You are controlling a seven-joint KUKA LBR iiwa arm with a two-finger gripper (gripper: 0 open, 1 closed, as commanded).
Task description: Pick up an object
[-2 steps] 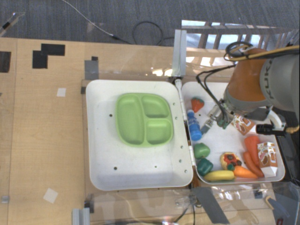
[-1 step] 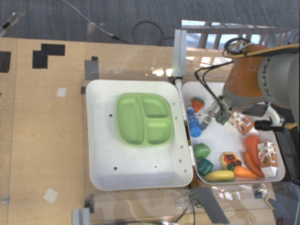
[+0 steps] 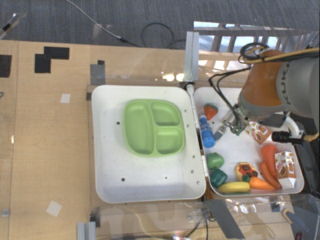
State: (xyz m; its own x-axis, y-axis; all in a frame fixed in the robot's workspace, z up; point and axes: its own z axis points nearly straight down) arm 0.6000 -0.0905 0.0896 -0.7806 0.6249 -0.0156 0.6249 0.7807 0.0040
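My gripper (image 3: 227, 128) hangs over the left half of the right bin (image 3: 296, 186), below the arm's orange band. It is just right of a blue bottle (image 3: 206, 134) that lies along the bin's left wall. A red strawberry-like toy (image 3: 211, 111) sits just above and left of the gripper. A red-and-white packet (image 3: 258, 132) lies to its right. I see nothing held in the gripper.
The right bin's front holds a green pepper (image 3: 215, 160), a teal toy (image 3: 218, 176), a yellow banana (image 3: 234, 187), a small pizza-like piece (image 3: 245, 170), orange carrots (image 3: 269, 159) and a small carton (image 3: 285, 165). The left bin (image 3: 107, 179) holds a green divided plate (image 3: 152, 126).
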